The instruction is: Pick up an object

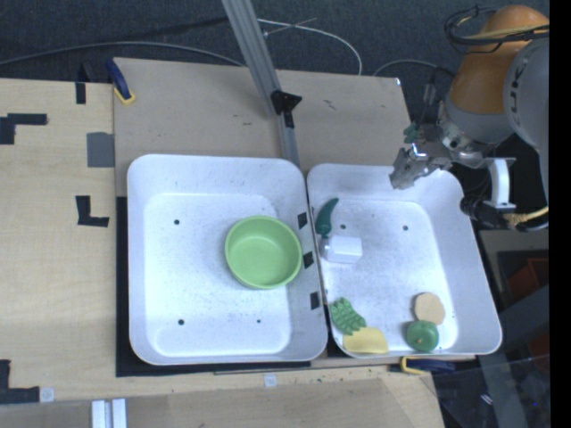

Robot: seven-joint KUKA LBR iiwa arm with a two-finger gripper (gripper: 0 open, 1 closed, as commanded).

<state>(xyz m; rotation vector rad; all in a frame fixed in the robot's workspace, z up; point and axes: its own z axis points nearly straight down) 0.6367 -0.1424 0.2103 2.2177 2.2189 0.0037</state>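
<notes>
My gripper (407, 173) hangs over the far right corner of the right bin (464, 239), with nothing seen between its fingers. In that bin, a dark green curved piece (326, 214) and a white block (343, 249) lie near the left wall. Along the near edge sit a green leafy item (345, 313), a yellow piece (366, 341), a green ball (422, 334) and a tan round item (429, 308). A light green bowl (262, 252) rests in the left bin (161, 266).
A grey pole (259, 56) slants across the bench from the top toward the bins' divider. Cables run along the dark floor behind the bench. The wooden bench top (53, 239) extends to the left.
</notes>
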